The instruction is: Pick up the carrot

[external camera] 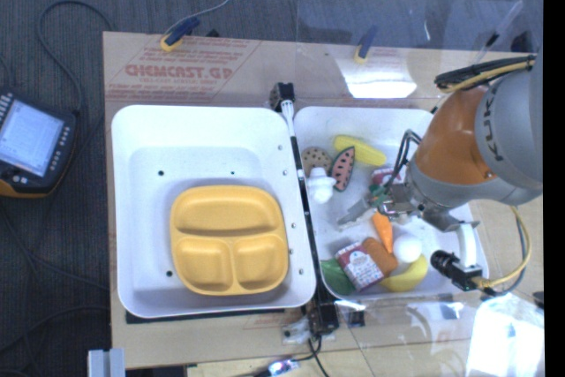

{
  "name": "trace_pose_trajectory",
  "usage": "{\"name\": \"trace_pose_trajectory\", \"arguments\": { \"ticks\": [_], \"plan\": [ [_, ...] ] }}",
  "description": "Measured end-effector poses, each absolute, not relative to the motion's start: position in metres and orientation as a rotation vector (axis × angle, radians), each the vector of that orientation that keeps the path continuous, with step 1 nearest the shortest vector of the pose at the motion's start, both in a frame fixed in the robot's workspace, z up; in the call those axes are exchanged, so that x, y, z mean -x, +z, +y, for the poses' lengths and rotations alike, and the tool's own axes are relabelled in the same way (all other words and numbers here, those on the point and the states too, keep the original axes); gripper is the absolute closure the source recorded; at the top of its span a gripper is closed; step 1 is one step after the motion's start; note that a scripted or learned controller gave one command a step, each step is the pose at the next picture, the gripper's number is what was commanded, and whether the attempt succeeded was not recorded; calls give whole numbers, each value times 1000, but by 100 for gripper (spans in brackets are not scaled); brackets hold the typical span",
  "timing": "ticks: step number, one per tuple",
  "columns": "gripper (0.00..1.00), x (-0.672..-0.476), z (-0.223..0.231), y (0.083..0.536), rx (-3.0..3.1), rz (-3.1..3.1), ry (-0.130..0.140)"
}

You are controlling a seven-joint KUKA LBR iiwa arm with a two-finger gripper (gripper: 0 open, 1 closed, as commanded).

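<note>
At the far left we see a handheld screen unit [31, 143] lying on the floor beside the table [177, 71]. On the table, the left bin [132, 190] holds a yellow divided tray [229, 238]. In the right bin [402, 115], a watermelon slice [342, 167] and a corn cob [360, 150] lie toward the back. Nearer the front, the carrot [382, 231] lies just beside a white egg [407, 249], directly below the pincer [381, 201]; whether the pincer is apart or together, we cannot tell.

A yellow divided tray [229, 238] sits in the left bin [141, 146]
</note>
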State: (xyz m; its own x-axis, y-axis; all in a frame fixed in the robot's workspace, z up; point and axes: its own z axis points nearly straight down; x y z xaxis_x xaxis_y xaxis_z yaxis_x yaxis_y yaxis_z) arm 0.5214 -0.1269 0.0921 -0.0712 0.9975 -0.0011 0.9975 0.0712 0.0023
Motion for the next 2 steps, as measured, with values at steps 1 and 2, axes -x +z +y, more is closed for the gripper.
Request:
{"name": "trace_pose_trajectory", "arguments": {
  "ticks": [1,2],
  "plan": [
    [100,-522,-129,102,-2136,2291,-1],
    [100,-502,-79,184,-2442,1978,-3]
  ]
}}
